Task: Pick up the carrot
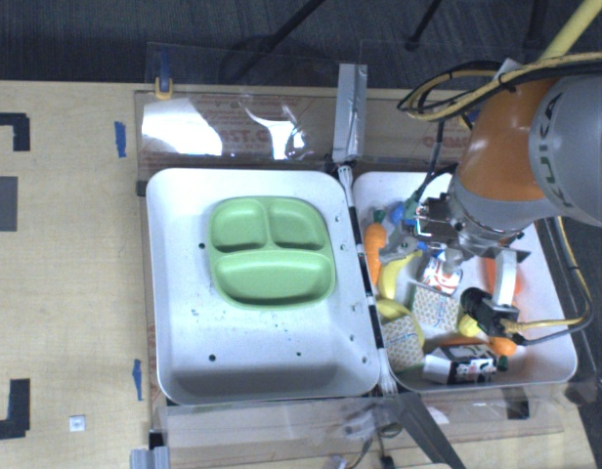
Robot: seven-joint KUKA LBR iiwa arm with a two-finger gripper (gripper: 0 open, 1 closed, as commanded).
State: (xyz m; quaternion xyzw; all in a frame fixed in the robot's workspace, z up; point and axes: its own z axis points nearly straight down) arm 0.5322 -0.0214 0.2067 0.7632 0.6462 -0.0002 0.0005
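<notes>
We find two shallow white bins side by side on the bench. The left bin (174,291) holds a green divided tray (272,250), lying flat near its middle. The right bin (555,355) is crowded with small items. The arm (536,145), grey with an orange band above the wrist, reaches in from the right and hangs over this bin, its gripper (446,262) low among the clutter near the bin's middle. We cannot tell from this view how the claw stands, and we see nothing plainly held in it. The carrot (375,245) lies at the left side of the right bin, close against the wall it shares with the left bin, just left of the gripper and apart from it. A banana (392,277) lies just beside the carrot, to its right and below. A dark bottle (462,366) lies near the bin's front edge.
</notes>
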